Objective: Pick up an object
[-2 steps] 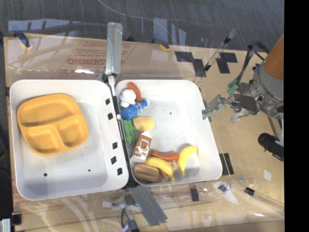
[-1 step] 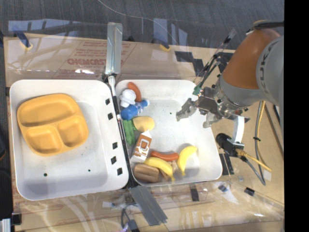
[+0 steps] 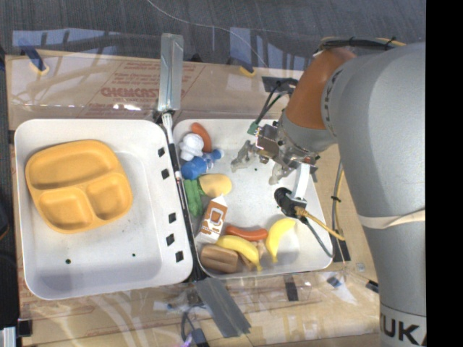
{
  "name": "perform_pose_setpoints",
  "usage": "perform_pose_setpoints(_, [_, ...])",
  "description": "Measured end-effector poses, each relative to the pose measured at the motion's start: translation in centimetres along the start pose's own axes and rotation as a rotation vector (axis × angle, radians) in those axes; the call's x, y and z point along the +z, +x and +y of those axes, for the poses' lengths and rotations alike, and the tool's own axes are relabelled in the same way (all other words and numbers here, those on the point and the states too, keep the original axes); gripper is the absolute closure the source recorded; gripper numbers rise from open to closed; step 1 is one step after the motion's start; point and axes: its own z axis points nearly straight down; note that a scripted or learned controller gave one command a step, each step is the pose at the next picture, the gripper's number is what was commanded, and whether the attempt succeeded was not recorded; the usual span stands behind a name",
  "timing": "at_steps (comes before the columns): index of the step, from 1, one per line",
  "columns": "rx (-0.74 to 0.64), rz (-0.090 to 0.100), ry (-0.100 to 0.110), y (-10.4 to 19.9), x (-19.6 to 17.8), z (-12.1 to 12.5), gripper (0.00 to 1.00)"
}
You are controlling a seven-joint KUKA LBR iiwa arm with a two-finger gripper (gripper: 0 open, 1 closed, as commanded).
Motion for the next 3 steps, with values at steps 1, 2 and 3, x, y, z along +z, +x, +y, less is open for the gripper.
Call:
perform_pose_setpoints(1, [-0.314, 0.001, -0.014, -0.6, 4.2, -8.9, 0.0])
perform_pose_setpoints(2, [-0.193, 0.0, -0.015, 3.8, 5.1, -1.5, 0.0])
perform_pose_setpoints(3, [-0.33, -0.007, 0.014, 7.0, 5.6, 3.0, 0.0])
